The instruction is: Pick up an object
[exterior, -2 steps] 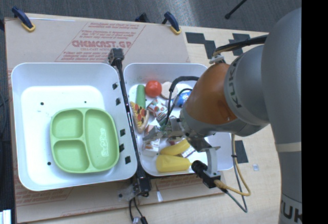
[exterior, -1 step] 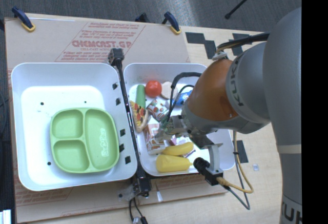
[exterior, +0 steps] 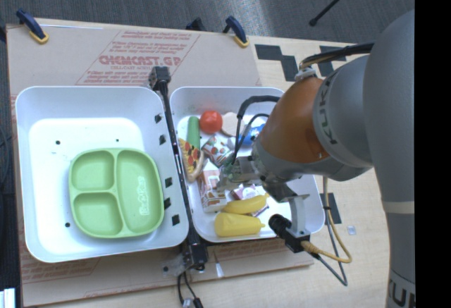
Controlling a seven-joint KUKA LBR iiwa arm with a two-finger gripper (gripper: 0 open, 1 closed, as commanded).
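Toy food (yellow pieces at 6 o'clock) | right bin | claw above pile | grip state: cannot tell

Both white bins look like smooth moulded plastic with a soft sheen along their rims. The green divided plate in the left bin is plastic too — matt, with only a faint gloss on its ridges. Under the bins lies a sheet of brown cardboard, dull and papery, printed in red. The yellow banana and red tomato have the slick shine of toy plastic. The arm wears a smooth grey shell, and its orange band is glossier — catching the light.
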